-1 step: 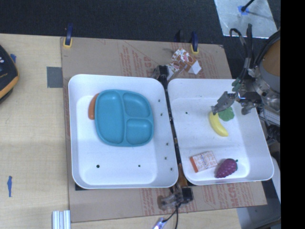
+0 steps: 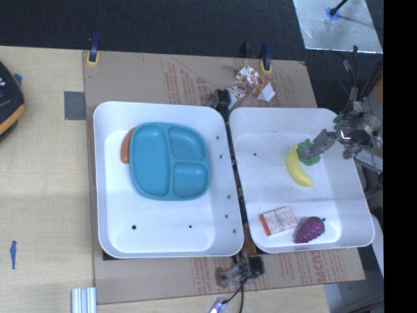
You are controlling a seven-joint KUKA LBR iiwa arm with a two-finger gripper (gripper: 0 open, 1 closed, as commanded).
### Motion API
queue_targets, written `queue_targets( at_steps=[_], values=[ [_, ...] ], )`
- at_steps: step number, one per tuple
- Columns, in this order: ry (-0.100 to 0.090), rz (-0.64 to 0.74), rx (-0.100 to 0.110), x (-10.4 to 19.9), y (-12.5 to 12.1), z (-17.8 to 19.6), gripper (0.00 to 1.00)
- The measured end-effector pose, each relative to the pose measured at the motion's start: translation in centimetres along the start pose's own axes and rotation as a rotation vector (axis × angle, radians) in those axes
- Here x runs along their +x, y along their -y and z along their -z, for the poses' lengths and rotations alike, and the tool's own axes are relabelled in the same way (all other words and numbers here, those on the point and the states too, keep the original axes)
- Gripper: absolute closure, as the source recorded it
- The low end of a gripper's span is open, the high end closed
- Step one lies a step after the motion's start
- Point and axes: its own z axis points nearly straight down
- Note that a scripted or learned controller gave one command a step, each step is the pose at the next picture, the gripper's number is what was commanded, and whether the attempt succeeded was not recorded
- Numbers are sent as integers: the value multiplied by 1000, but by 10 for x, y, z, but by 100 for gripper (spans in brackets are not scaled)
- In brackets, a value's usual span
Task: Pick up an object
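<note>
In the right bin (image 2: 339, 194) lie a yellow banana (image 2: 298, 169), a small green object (image 2: 306, 155) touching the banana's upper end, a purple bunch of grapes (image 2: 309, 229) and a small red and white box (image 2: 279, 220). My gripper (image 2: 334, 147) reaches in over the bin's right rim, low and tilted. Its fingers stand apart, open, with nothing between them. The left finger (image 2: 320, 142) rests right by the green object, touching or almost touching it.
The left bin (image 2: 163, 233) holds a blue divided plate (image 2: 171, 161) with an orange object (image 2: 124, 147) peeking out under its left edge. A crumpled wrapper (image 2: 251, 83) lies on the cardboard behind the bins. A black and yellow device (image 2: 8, 103) sits at the far left.
</note>
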Motion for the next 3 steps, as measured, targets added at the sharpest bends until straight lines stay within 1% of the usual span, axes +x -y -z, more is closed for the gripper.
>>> queue_targets(
  at_steps=[1,2,3],
  values=[
    [-1,2,2,22,-39,-139,0],
    [1,6,1,21,-40,-128,100],
    [-3,2,-4,91,-63,-41,100]
  ],
)
